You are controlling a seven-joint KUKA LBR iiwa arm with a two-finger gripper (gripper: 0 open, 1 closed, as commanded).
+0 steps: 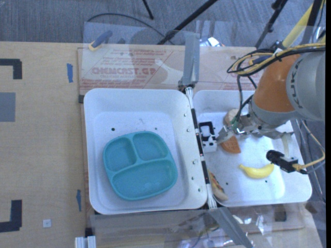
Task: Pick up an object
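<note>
at the near edge of the right shallow white bin, against the divider between the two bins, lies a small tan and brown object, too small to identify. further in, on the same bin's floor: one yellow plastic banana, curved, lying flat, well clear of the walls. just beyond it, toward the divider: one orange wedge-shaped piece, resting on the floor directly under the arm's tool end. a pale rounded item sits behind that, partly hidden by the wrist. a black and white block stands at the divider on the right bin's side.

left shallow white bin: holds one teal plastic sectioned plate, three compartments, lying flat near the middle.

grey arm with orange band: enters from the right, bent down over the right bin. gripper: low over the bin, just above the orange wedge; state of its grasp cannot be told, and nothing is visibly held. a black cable end hangs beside the banana.

light wooden desk: carries both bins, blue tape marks and black corner marks. a clear sheet with red lettering lies behind the left bin.
</note>
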